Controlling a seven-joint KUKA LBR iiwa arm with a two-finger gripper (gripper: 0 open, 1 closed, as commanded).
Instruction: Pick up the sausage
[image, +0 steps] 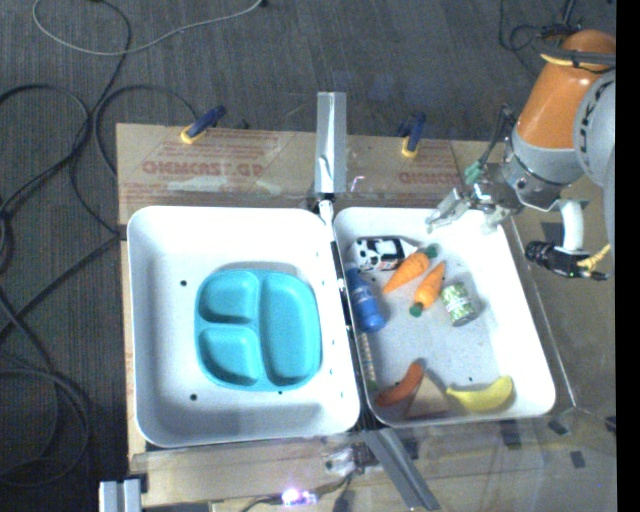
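Gripper (462, 203) over right bin (520, 300) far edge, fingers look spread, holding nothing, I think. I see sausage (402, 384) at near edge beside banana (482, 395).

My arm (560, 110) reaches in from the right side of the bench, near its far right corner, with the orange band sitting above my grey wrist. My wrist angles down and toward the left. My end effector (462, 205) hangs over the far edge of the right-hand bin, close to its far right corner. Its two thin fingers (445, 212) are spread apart, with nothing between them.
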